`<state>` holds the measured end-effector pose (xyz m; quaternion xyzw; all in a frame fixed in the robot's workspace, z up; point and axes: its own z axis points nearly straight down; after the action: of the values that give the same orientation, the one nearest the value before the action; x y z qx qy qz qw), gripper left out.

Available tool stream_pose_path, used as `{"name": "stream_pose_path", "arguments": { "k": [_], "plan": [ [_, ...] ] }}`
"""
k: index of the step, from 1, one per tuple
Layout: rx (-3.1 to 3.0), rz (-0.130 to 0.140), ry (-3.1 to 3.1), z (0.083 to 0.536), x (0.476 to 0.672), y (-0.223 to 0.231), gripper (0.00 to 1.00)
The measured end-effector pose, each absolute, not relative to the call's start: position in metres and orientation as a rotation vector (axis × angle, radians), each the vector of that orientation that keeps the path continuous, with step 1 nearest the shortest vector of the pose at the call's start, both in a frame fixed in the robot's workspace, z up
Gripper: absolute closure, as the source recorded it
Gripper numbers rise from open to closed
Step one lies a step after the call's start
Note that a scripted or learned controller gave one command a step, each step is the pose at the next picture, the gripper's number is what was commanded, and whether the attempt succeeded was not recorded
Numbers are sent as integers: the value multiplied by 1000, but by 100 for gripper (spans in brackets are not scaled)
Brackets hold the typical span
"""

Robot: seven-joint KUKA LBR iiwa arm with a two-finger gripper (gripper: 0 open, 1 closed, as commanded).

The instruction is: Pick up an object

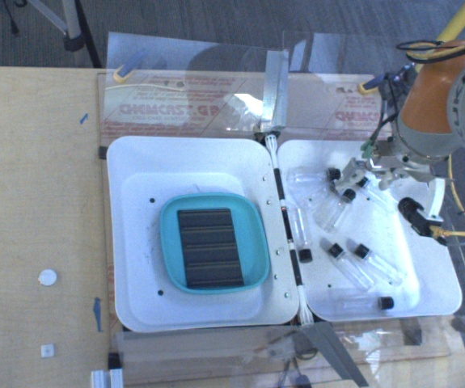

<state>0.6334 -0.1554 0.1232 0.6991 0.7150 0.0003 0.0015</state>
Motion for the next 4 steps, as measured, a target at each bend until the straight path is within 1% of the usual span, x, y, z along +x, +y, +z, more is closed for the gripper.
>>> {"name": "stream_pose_path", "arguments": {
  "k": [1, 2, 3, 4],
  "plan": [
    [2124, -3, 2283, 106, 658, -138, 0],
    [2120, 11, 2268, 105, 647, -131, 0],
    [2125, 3, 2304, 87, 611, -118, 0],
    [2127, 8, 2301, 98, 612, -118, 100]
  ]
}}
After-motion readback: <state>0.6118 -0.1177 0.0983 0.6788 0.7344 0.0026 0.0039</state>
